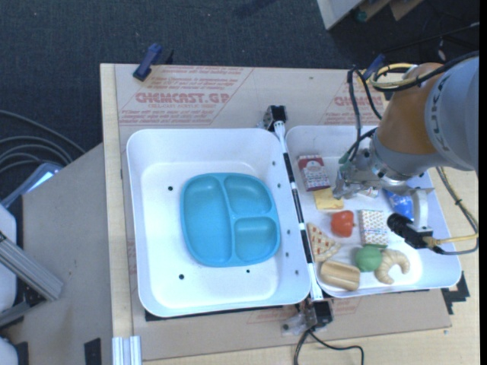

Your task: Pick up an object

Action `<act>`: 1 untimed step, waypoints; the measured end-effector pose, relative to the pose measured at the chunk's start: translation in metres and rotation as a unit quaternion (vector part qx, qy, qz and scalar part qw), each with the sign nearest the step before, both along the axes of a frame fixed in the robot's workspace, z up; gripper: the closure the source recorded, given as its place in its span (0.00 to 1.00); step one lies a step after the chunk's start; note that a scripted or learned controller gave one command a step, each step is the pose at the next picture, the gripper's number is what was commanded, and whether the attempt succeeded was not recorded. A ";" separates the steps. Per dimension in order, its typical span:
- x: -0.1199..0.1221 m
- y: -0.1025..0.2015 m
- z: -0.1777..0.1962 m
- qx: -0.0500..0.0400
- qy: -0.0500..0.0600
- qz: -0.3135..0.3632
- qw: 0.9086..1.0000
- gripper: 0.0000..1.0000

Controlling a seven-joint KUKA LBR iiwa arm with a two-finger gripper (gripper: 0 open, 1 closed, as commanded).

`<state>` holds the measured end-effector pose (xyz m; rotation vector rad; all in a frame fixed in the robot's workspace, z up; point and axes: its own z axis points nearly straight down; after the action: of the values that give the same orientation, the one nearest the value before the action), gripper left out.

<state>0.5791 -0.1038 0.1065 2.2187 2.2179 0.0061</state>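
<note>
Claw (pixel 344 191), its grip state impossible to tell, should descend squarely over the yellow cheese wedge (pixel 329 201) at seven o'clock.

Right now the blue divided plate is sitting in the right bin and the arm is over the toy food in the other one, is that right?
Not quite. The camera view shows the blue plate in the left bin, not the right. The rest holds: the arm is over the toy food in the other bin, the right one.
</note>
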 end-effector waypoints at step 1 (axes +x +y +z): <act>0.000 0.000 0.000 0.000 0.000 0.000 1.000 0.00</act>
<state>0.5790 -0.1037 0.1065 2.2190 2.2181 0.0059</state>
